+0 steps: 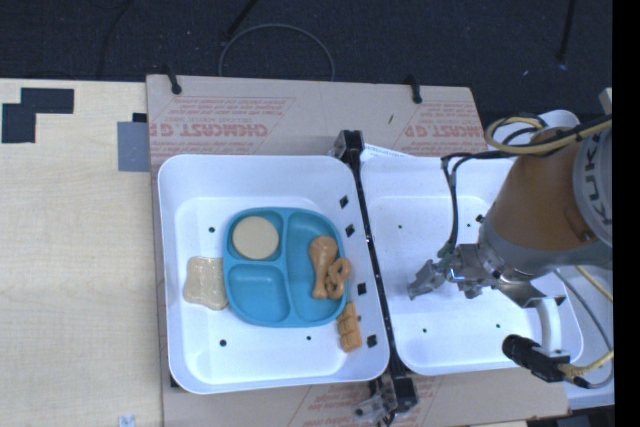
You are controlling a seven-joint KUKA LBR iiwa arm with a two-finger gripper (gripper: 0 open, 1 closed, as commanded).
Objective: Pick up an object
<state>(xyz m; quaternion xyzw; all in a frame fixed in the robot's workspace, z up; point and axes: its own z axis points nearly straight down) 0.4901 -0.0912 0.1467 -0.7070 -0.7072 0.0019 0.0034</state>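
A blue divided tray (262,300) lies in the left bin (190,190). A round tan disc (254,237) sits in its upper left compartment. A tan twisted piece (328,267) lies in its right compartment. A pale bread-like piece (206,283) rests on the bin floor against the tray's left edge. A small tan lump (349,327) lies just off the tray's lower right corner. My gripper (426,281) hangs low over the floor of the right bin (420,200), left of the arm's orange band, with nothing seen in it.
A black divider (362,245) runs between the two bins. Cardboard (260,120) lies under them, and a pale wooden bench top (70,255) spreads to the left. The arm's bulk covers the right bin's right side.
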